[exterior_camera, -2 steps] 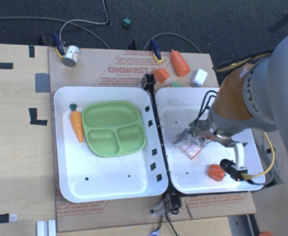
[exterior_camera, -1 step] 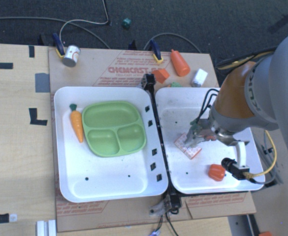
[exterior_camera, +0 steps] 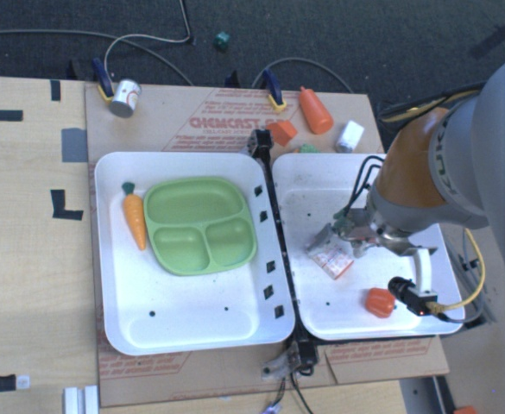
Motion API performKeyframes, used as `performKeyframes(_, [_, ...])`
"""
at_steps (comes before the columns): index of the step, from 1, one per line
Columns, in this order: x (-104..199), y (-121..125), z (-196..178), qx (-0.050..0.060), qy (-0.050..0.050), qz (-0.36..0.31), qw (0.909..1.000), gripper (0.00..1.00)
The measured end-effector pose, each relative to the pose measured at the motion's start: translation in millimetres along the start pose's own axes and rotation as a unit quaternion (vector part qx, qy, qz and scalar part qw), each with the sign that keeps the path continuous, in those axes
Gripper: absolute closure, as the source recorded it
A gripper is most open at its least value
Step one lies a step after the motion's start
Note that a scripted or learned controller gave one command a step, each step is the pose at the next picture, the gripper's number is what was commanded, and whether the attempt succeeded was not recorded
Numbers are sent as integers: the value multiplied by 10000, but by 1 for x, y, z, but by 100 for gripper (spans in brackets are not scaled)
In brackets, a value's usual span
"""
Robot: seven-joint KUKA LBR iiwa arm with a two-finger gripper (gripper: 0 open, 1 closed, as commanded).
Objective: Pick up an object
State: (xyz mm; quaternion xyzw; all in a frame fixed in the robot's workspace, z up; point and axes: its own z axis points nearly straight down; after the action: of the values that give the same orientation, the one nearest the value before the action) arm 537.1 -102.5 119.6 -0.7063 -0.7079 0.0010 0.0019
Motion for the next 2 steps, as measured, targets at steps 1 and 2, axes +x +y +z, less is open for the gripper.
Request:
performKeyframes(1, [-5,-11,29,-125,-54,10,9999,0])
performKeyframes(2, [-2,-10,18,-123,-19,1,9999,100])
